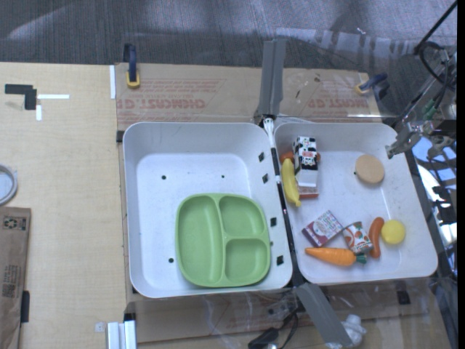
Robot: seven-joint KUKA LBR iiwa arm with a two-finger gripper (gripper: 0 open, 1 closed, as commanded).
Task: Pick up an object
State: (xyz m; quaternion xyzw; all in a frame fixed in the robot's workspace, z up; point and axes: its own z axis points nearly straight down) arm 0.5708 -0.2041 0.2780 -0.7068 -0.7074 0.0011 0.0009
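The right bin holds several small items. A yellow banana lies along its left wall, beside a black-and-white patterned carton. A round tan disc rests near the back right. Toward the front lie a maroon box, a red-and-white packet, a red sausage, a yellow ball and an orange carrot. In the left bin sits a green divided plate.
Cardboard lies behind the bins, with clamps at the back left and back right. Cables and metal framework crowd the right edge. A tape roll and a brown bag sit on the bench at far left.
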